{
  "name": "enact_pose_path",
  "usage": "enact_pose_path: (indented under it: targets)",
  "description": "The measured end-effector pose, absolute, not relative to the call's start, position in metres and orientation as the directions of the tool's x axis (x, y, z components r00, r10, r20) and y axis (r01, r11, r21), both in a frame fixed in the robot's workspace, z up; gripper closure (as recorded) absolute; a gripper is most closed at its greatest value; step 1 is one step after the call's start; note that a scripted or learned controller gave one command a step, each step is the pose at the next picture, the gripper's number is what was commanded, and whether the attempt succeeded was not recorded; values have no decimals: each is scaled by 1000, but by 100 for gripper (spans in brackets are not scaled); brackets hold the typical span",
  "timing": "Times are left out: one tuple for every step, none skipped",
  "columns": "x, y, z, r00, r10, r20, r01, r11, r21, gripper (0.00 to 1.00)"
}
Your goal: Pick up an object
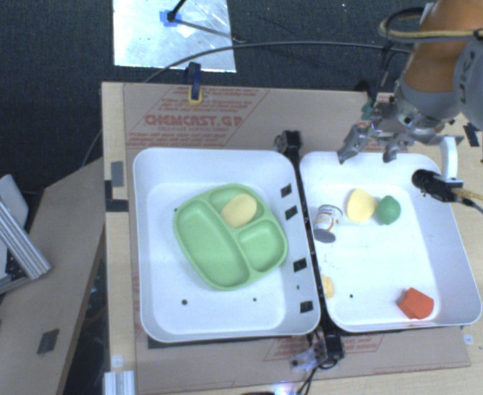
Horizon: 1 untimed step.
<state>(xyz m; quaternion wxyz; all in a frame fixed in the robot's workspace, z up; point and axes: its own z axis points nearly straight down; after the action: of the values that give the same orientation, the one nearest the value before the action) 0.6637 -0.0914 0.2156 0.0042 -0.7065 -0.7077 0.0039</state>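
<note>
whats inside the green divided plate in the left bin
One pale yellow lemon-like object sits in an upper compartment of the green plate. The long compartment and the lower right one show bare green. Whatever lies under the plate or beneath the yellow object is covered.

Two white bins (163,319), blue clamp (194,81), foil sheet (142,23), cardboard board (200,113)

Our arm, seen from above

We saw a grey arm (481,64) with an orange band (443,44), black cables and a metal gripper (368,149).
</note>
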Motion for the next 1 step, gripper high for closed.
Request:
enact_pose_path:
  targets:
    - [666, -91, 224, -3, 1000, 0, 1000, 3, 1, 0]
